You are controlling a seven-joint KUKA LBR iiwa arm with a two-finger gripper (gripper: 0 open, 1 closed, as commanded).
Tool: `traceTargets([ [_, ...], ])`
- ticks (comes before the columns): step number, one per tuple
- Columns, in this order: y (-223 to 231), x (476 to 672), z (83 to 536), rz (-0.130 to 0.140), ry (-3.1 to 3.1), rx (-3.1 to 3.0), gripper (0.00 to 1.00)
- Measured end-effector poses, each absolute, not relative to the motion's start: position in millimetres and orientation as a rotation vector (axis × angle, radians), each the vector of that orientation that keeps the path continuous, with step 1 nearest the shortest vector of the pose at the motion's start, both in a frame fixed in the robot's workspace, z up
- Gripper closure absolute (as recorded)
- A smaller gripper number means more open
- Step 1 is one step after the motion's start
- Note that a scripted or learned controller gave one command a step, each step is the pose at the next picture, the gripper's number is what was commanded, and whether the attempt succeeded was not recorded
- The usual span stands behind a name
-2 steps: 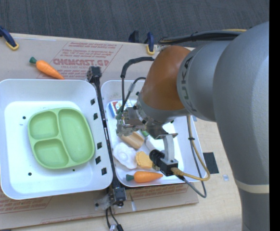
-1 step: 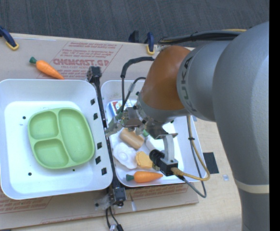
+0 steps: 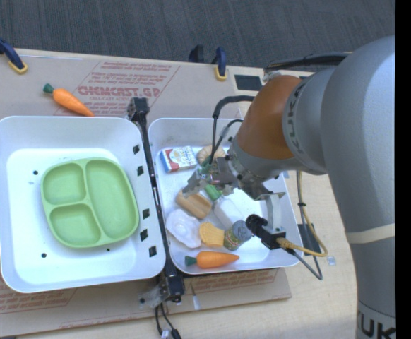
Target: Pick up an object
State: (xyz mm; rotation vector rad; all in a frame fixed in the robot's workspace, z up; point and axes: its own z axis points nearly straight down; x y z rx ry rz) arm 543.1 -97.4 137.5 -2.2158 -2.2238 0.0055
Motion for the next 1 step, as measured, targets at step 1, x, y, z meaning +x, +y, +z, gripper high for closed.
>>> traceTargets([
  [1,-103.4,490.2,103.2,-0.014,-2.24,-2.217,0.0],
])
